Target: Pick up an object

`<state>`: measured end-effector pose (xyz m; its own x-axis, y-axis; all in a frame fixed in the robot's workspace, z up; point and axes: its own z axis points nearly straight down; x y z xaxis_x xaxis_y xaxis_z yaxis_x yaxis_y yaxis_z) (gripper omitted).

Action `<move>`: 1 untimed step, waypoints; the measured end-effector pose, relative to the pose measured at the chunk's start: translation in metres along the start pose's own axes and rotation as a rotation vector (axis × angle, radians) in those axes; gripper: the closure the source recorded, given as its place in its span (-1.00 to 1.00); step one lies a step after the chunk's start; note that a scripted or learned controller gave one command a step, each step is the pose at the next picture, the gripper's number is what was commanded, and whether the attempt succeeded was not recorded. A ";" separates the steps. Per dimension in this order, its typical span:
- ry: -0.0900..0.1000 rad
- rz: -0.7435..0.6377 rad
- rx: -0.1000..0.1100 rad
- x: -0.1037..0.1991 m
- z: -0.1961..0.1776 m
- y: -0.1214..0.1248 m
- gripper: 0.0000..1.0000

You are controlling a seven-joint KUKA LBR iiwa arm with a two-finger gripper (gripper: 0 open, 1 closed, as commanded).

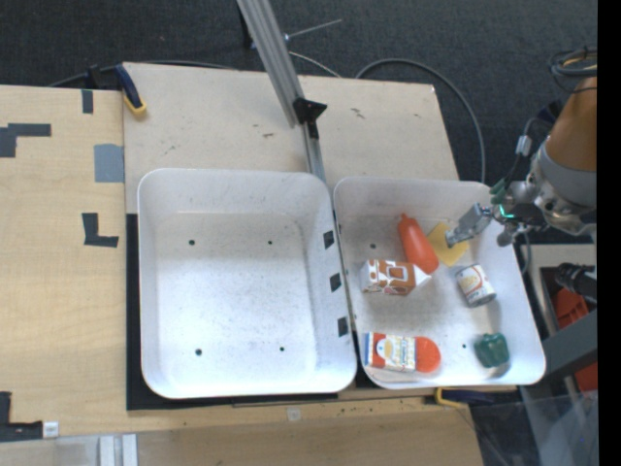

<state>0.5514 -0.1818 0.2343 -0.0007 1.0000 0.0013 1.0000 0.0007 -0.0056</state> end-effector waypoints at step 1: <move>-0.001 -0.001 -0.004 0.000 -0.002 0.001 -1.00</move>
<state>0.5523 -0.1817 0.2367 -0.0021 1.0000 -0.0001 1.0000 0.0021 -0.0013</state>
